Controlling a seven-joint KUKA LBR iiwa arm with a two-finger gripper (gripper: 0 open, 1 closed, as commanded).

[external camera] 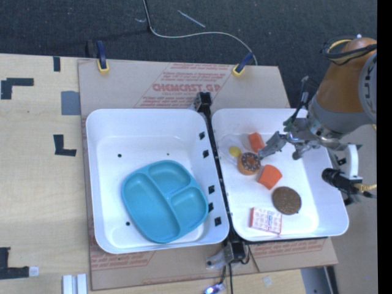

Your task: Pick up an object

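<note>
Nearest the front of the right bin [331,225]: pink packet [266,220], brown disc [286,200]. Mid-bin: orange block [269,176], sprinkled donut [248,162] beside it (likeliest target). Gripper [264,152] just right of donut, touching or nearly so, nothing seen held; open or closed, cannot tell. Farther: orange piece [256,141].

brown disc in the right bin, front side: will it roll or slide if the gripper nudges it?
The brown disc lies flat on the right bin's smooth white floor, so it would probably slide rather than roll. It looks thin and low, likely hard to pinch from above. The red-and-white packet sits close beside it, so a push that way might shift both.
</note>
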